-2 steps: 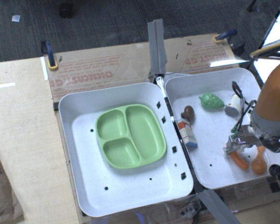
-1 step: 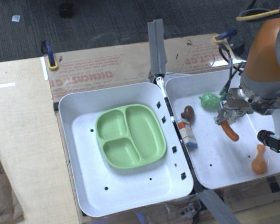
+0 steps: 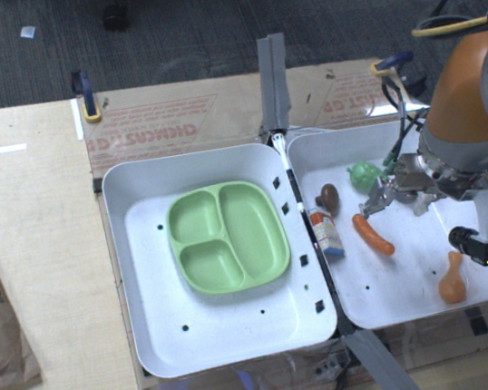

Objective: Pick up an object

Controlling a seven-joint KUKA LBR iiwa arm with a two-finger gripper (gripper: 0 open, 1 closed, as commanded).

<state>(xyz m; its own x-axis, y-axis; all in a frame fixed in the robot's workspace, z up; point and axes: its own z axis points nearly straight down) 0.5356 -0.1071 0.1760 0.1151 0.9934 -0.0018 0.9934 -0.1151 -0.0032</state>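
Hovering in the right white bin [image 3: 363, 308], two-finger gripper [image 3: 382, 199], jaws' state unclear, sat just right of the orange carrot-shaped toy [image 3: 373, 234], its long axis diagonal.

A: Where is there open floor in the right bin [image 3: 362, 304]?

B: Along the near wall, between the carton [image 3: 326, 233] and the orange drumstick-shaped toy [image 3: 451, 279], and in the far left corner. The middle is crowded: the orange sausage [image 3: 373, 234] lies slantwise there, with the brown piece [image 3: 327, 197] and the carton close against the left wall.

A: And the far side?

B: The green leafy toy [image 3: 366, 174] sits just beside the tool [image 3: 382, 198], and the arm [image 3: 469, 108] covers the right end.

A: The left bin [image 3: 156, 332]?

B: The green divided tray [image 3: 229, 236] takes the centre; bare floor rings it, widest along the near side.
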